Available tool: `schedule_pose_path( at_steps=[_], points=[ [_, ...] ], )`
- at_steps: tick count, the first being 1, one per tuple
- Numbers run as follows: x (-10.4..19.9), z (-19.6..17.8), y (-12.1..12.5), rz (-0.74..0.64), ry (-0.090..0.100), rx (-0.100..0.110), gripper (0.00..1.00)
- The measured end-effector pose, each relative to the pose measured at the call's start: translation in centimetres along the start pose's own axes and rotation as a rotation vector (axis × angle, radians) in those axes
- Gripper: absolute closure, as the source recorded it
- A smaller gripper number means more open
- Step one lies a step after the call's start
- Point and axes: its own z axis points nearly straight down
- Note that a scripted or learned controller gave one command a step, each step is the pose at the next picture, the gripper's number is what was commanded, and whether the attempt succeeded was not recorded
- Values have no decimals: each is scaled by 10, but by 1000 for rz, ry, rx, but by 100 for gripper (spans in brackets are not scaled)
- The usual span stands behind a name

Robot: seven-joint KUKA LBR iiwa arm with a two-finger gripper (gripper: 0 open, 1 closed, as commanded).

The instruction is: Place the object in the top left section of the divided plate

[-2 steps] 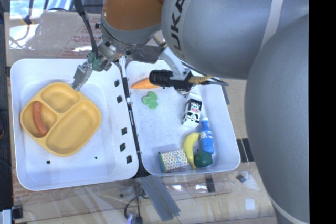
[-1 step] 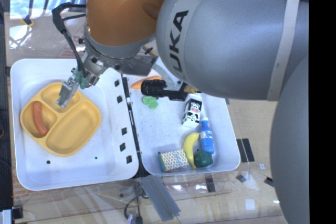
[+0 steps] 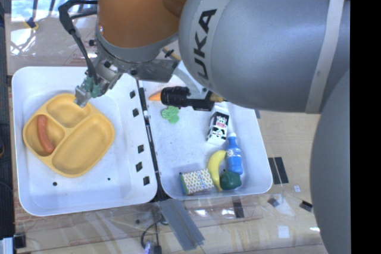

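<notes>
Bright, even overhead light; white bins (image 3: pixel 36 199) near washed out, little surface detail; soft glare along grey arm (image 3: pixel 262 33) casing and on orange band (image 3: pixel 137 3); pale reflection on clear sheet at upper left; shadows faint, short, tucked under yellow divided plate (image 3: pixel 77 146); arm close to lens, slightly soft; small items in right bin reasonably sharp; overall grain mild.

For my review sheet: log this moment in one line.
gripper over divided plate top section | sausage in left section | grasp unclear
</notes>
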Motion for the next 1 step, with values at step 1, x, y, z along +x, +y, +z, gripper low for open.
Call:
schedule_pose_path(
  at_steps=[1],
  points=[
    [0,0,0,0,0,0,0]
  ],
)
